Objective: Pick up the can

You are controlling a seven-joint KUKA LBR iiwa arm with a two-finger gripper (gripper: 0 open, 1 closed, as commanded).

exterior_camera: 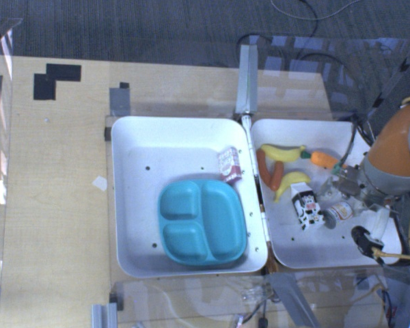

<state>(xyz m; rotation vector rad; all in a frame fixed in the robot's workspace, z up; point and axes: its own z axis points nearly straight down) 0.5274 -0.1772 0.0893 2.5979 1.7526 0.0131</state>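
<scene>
can (230, 165) lies on its side in the left bin (133, 183), touching the upper right corner of the teal tray (201, 221), close to the bin's right wall. looks light, thin-walled, slick, dentable, apt to roll; grip across its round body. gripper (342, 195) well right of tray, over right bin (342, 248); finger state: cannot tell.

You are looking down on a pale wooden desk (55, 203) carrying black tape patches (55, 79) near its far left corner. Dark grey carpet (137, 16) is stretching behind it, with a thin cable (313, 9) looping across.
</scene>
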